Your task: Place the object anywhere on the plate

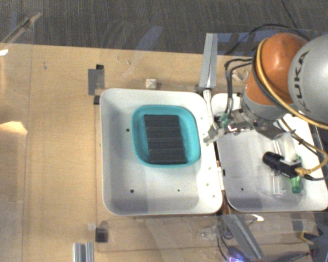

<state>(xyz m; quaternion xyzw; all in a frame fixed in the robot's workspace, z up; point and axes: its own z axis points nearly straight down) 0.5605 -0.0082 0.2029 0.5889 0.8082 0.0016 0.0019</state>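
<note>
You had two white bins: the left bin [115, 190] and the right bin [251, 195]. One teal plate [192, 130] sat there, with one dark ridged block [164, 140], and one arm [311, 75] reached in.

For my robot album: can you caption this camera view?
Grey KUKA arm reaches over the right white bin; a teal square plate waits in the left.
</note>
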